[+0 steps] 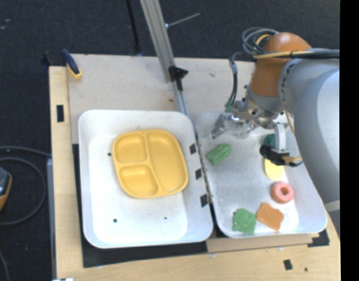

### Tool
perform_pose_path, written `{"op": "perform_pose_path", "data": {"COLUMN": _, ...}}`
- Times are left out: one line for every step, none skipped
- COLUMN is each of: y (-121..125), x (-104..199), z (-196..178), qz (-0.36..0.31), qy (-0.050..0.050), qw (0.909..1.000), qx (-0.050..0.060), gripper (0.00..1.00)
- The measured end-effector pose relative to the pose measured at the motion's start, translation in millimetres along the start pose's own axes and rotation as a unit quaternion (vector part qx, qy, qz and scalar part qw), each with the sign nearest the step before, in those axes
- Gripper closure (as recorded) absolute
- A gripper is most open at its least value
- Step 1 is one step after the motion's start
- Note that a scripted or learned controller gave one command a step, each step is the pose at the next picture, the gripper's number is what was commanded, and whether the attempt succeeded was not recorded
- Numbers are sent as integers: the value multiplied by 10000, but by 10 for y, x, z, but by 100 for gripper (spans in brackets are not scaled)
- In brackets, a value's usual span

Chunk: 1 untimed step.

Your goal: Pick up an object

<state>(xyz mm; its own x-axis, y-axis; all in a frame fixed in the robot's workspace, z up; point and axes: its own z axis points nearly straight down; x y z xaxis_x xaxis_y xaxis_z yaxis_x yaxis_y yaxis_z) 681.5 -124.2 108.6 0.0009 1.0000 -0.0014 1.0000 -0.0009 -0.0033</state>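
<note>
Gripper (221,129): state cannot be told; positioned over right bin (249,183), just above green block (218,154).
Left bin (92,174): 1 yellow tray (150,163) contained.

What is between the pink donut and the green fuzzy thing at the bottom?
The orange block sits between the pink donut and the green fuzzy piece, seen from the overhead camera.

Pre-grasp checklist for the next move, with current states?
1. Pincer above the right bin: ok.
2. Nothing between its fingers: ok, it looks empty.
3. Nearest target, the green piece, lies apart from other items: ok.
4. Pincer lined up over that piece: not ok, it sits just behind it.
5. Finger opening wide enough: cannot tell.
6. Pink ring, orange piece and green block out of the path: ok.
</note>
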Motion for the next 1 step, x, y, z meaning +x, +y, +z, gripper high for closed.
{"op": "perform_pose_path", "data": {"y": 24, "x": -14, "z": -165, "qz": 3, "qy": -11, "qw": 10000, "qx": -48, "gripper": 100}}
